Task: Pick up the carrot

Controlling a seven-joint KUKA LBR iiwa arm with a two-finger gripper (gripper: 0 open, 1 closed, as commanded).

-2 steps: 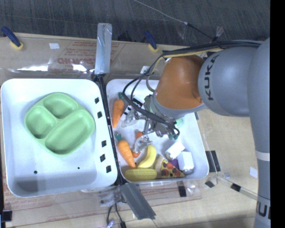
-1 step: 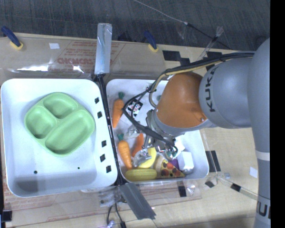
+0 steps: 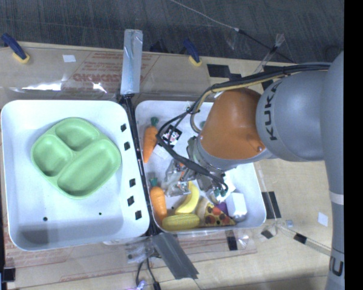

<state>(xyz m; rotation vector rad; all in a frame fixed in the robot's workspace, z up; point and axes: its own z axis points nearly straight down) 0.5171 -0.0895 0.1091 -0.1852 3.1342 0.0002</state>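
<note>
While our arm point(image 3: 290, 119) bends over the right bin point(image 3: 249, 180), claw point(image 3: 193, 183) state unclear; tapered orange carrot point(image 3: 149, 142) lies upper left.

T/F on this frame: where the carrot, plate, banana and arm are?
1. The green plate lies in the left bin. True.
2. A carrot lies along the right bin's left wall. True.
3. The banana is on the green plate. False: it lies in the right bin.
4. The arm is over the left bin. False: it is over the right bin.
</note>
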